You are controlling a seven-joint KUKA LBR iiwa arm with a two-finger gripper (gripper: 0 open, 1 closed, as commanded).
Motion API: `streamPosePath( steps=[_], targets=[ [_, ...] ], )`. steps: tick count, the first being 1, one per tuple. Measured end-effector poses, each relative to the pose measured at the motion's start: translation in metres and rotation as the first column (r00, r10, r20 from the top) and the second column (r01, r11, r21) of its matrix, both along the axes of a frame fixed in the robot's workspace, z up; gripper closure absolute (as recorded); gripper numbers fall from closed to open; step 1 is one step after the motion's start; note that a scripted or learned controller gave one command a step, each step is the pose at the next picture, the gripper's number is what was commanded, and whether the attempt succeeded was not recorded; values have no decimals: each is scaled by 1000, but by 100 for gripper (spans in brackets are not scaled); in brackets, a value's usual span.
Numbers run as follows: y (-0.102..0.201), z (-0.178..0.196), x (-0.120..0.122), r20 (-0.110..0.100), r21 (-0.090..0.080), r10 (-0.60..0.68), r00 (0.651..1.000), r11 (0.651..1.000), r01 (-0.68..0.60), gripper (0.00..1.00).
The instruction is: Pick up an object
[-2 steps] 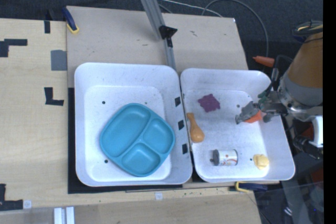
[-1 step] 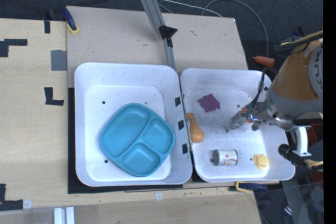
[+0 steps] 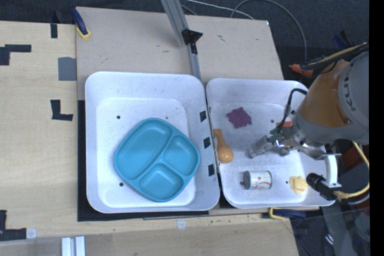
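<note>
I am working in the right bin [image 3: 273,86], and I am using the small can [image 3: 256,179] lying on its side near that bin's front wall as my landmark. The gripper [image 3: 259,148] is hanging just behind the can, toward the middle of the bin floor, with the grey wrist and orange band trailing off to the can's right. Nothing is sitting between its fingers, so I am treating it as empty-handed. I cannot tell whether it is spread or closed, because the tip is small and blurred at this slant.

Around the can, the choices are laid out clearly. The yellow piece [image 3: 297,184] is lying to the can's right, close to the front wall. The orange spoon-like piece [image 3: 223,149] is lying to the can's left, tight against the wall shared with the left bin [image 3: 144,82]. The purple scrap [image 3: 239,117] is lying well behind the can and looks flat, so I am judging it a poor grab. The blue divided plate [image 3: 157,159] is resting far to the can's left in the other bin.

I am favouring the can, since it is nearest the tool and standing free of its neighbours. To do it well, I am planning to centre over its middle, turn the wrist so the fingers are straddling its round sides rather than its ends, and descend slowly, because a lying cylinder is prone to rolling off at the first touch.
</note>
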State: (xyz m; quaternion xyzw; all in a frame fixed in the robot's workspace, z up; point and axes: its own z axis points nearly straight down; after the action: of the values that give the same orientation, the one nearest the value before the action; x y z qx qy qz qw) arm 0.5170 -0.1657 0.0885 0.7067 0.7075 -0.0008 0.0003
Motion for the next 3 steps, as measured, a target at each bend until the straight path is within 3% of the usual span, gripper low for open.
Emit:
streamPosePath(
  steps=[1,3],
  targets=[
    [1,12,0,-1,2,1,1000,1000,-1,100],
    [12,100,1,3,1,1,1000,1000,-1,100]
  ],
)
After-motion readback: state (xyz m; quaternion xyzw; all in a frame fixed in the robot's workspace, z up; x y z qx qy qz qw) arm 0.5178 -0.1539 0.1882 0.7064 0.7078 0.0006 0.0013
